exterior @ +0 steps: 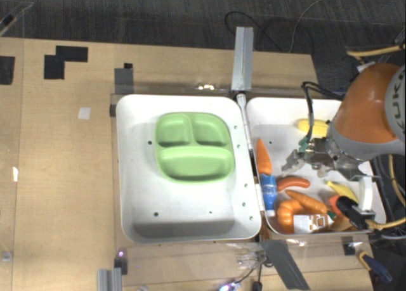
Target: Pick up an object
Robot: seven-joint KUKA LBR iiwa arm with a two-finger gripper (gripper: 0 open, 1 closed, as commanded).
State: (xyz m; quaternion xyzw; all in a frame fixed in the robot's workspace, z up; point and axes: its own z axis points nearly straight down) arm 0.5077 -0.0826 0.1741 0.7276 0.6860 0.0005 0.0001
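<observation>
At lower right, toy food crowds the right bin's near end: light, stiff, slick plastic, best pinched across a narrow middle. Just above, the end effector hangs; its state I cannot tell. The green tray sits centre-left.

The arm reaches in from the right, end effector lowered.
</observation>
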